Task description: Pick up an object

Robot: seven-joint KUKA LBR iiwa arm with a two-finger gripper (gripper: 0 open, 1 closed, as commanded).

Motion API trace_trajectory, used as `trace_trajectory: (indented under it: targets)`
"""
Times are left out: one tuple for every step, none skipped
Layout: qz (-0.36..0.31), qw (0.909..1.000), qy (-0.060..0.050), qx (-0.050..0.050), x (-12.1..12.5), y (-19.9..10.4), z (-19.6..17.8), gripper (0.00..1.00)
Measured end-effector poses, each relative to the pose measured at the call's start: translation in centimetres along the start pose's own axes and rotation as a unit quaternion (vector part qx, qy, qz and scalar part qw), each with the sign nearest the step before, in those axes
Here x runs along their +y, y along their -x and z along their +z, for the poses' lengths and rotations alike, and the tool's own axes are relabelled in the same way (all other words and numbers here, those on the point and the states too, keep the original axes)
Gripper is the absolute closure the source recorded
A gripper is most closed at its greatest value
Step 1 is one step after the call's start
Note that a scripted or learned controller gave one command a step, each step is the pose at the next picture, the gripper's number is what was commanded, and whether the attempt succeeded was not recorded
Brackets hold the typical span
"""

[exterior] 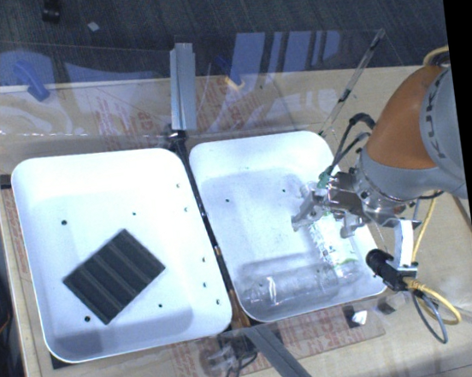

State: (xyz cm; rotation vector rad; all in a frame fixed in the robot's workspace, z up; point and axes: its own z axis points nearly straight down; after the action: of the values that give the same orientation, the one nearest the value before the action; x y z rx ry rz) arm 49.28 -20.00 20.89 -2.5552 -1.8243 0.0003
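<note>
Much of the right bin (249, 160) is hard for us to read. A clear plastic bottle (296, 283) lies on its side along the bin's 6 o'clock wall, nearly the same tone as the white floor, and a second clear item, perhaps a small bottle or tube (330, 244), stands at a slant just above it, its outline blurred. The grey arm (404, 152) with its orange band enters from 3 o'clock and is cut off at the frame's edge; its wrist hides the bin's 3 o'clock rim.

The gripper (312, 208) hangs over the right bin toward its 3 o'clock side, just above the slanted clear item. We cannot tell how far its fingers are spread, nor whether they touch or hold anything; the metal parts merge with the glare.

In the left bin (38, 188) a dark ribbed rectangular pad (114, 275) lies flat and askew toward 7 o'clock, well clear of every wall, with open floor all around it. The two bins meet at a narrow seam on the table (80, 117), and loose cables (428, 304) trail at 4 o'clock.
</note>
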Motion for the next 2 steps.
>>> trace_trajectory:
  targets:
    - [-0.127, 0.9919, 0.001, -0.001, 2.1, -0.8, 0.9, 0.00]
    - [-0.098, 0.9952, -0.001, 0.000, -1.2, 1.1, -0.7, 0.00]
